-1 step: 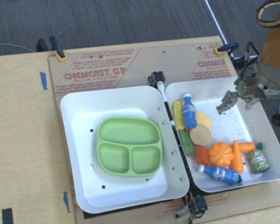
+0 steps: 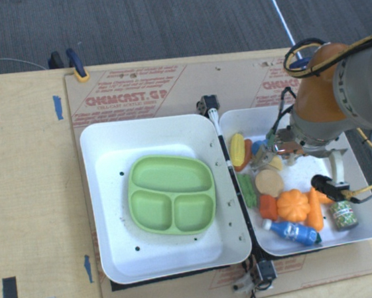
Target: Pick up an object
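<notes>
I see the gripper [image 2: 275,157] low over the right bin [image 2: 371,224]; I cannot tell its finger state. Beneath it lies a beige disc [image 2: 268,183], beside a yellow corn [image 2: 238,151] and orange pumpkin [image 2: 293,205]. A green plate [image 2: 171,194] sits in the left bin [image 2: 104,188].

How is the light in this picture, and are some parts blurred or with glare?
Camera view: the light is even and soft; the green plate and left bin are sharp, with only a faint shadow along the bin's lower wall. No strong glare on the white plastic. The arm looks slightly soft near the wrist, and the small toys in the right bin are crowded but readable.
</notes>
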Controlling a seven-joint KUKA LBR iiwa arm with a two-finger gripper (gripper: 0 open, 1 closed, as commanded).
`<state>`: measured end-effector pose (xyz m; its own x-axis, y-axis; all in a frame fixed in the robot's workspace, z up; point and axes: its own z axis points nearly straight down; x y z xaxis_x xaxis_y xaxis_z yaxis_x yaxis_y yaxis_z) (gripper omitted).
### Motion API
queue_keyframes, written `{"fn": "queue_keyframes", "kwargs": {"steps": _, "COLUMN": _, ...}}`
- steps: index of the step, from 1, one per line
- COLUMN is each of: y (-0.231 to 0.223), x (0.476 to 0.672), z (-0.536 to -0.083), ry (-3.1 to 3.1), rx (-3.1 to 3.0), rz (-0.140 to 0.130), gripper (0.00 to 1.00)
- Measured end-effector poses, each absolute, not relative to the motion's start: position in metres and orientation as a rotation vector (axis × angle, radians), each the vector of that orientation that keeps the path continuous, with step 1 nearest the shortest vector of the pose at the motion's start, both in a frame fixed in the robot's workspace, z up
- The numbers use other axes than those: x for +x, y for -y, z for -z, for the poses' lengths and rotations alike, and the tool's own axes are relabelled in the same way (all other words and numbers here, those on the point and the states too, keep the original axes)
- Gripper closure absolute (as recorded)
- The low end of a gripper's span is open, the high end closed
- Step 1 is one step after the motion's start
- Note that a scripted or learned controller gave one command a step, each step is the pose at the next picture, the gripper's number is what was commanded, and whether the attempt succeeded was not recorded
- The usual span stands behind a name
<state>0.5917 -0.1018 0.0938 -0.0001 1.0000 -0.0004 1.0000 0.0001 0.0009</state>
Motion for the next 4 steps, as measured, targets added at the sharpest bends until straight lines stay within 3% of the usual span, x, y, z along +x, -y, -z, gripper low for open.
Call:
{"fn": "queue_keyframes", "kwargs": {"steps": 1, "y": 0.119, "x": 0.481, "z": -0.088, "ry": -2.213, "rx": 2.218, "rz": -0.005, "gripper": 0.00}}
{"fn": "queue_keyframes", "kwargs": {"steps": 2, "y": 0.122, "x": 0.484, "z": -0.099, "ry": -2.201, "rx": 2.212, "rz": -0.009, "gripper": 1.00}}
{"fn": "queue_keyframes", "kwargs": {"steps": 3, "y": 0.122, "x": 0.484, "z": -0.099, "ry": -2.201, "rx": 2.212, "rz": -0.009, "gripper": 0.00}}
{"fn": "queue_keyframes", "kwargs": {"steps": 4, "y": 0.160, "x": 0.541, "z": -0.088, "ry": -2.220, "rx": 2.217, "rz": -0.006, "gripper": 0.00}}
